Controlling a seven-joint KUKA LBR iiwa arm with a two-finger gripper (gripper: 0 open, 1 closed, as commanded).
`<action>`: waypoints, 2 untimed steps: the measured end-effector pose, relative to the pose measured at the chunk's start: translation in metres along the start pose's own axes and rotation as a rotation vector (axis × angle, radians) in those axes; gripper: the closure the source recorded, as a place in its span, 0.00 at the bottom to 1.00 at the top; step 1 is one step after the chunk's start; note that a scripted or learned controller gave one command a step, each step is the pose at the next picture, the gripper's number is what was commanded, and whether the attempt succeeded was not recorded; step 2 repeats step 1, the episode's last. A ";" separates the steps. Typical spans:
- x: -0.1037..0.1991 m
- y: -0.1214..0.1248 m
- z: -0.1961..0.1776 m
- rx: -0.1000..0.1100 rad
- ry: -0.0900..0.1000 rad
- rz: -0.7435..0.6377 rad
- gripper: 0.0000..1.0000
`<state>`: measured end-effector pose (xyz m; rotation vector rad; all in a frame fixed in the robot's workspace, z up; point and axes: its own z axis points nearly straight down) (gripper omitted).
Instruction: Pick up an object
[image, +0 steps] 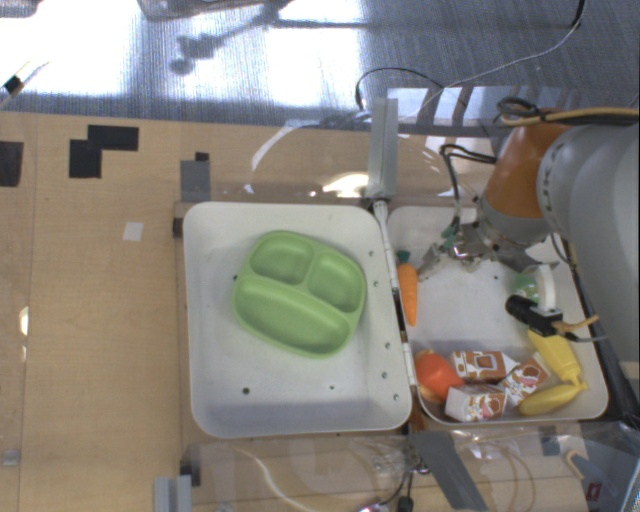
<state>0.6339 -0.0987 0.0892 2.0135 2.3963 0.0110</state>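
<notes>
Reaching in from the right, the grey arm (590, 190) covers the right bin's (470, 300) upper right corner, and its gripper (452, 250) is small and blurred; whether it is open or closed cannot be told, nor whether it touches anything. A carrot (407, 293) lies along this bin's left wall, just beside the gripper. Crowded at the near edge are an orange ball (435, 373), cartons (480, 385) and yellow pieces (555, 375). The bin's middle floor is bare. The left bin (215, 390) holds a green divided plate (298, 291).

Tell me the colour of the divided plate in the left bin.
Light green: the divided plastic plate in the left white bin shows plainly in the camera view.
</notes>
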 end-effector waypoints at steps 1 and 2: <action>-0.031 -0.062 -0.001 0.002 0.000 0.159 0.00; -0.031 -0.062 -0.001 0.002 0.000 0.159 0.00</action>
